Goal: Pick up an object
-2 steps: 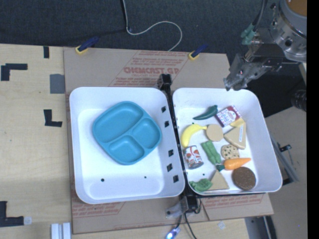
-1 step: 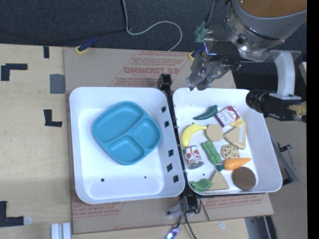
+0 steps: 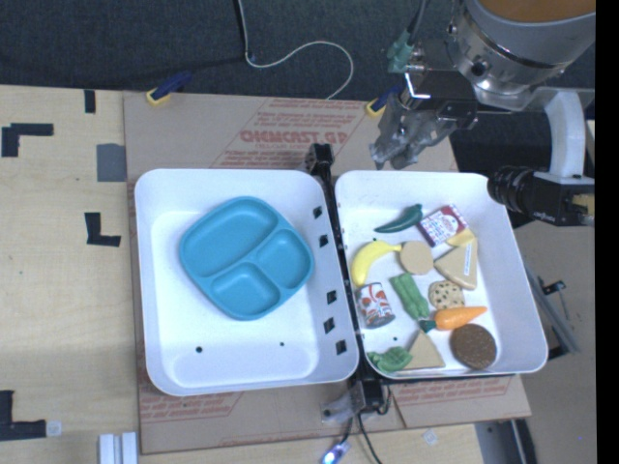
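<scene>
I see the hand (image 3: 404,148) hanging above the surface (image 3: 58,191) just outside the right bin's (image 3: 517,259) back rim, at about 12 o'clock from the toy food; whether it's open I cannot tell, and nothing seems caught in it. Bare floor shows along that back rim. The green pepper (image 3: 398,220) lies nearest, at the hand's 6 o'clock, the banana (image 3: 370,257) beyond it. The left bin (image 3: 164,336) carries a blue tray (image 3: 246,256)

two white bins (image 3: 155,259); one blue tray (image 3: 246,257); about twelve toy foods (image 3: 418,274).
</scene>
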Motion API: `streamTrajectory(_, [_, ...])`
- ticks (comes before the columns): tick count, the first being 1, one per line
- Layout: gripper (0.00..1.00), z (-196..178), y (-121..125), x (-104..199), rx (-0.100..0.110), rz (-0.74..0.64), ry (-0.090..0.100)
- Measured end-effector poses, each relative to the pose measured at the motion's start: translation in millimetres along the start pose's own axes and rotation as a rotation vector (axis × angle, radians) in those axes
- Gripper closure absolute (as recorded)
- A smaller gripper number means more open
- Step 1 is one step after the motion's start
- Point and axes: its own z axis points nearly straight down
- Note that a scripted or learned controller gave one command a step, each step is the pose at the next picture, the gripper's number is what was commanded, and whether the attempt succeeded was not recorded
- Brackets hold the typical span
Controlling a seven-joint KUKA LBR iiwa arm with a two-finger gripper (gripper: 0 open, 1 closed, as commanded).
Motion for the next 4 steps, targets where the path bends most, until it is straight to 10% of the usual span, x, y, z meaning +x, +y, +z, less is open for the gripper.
streamTrajectory(2, [1.0,11,0,119,0.0,-0.004,0.0])
streamTrajectory(3, [1.0,0,0,117,0.001,-0.001,0.0])
streamTrajectory(4, [1.0,184,-2,120,0.017,0.003,-0.009])
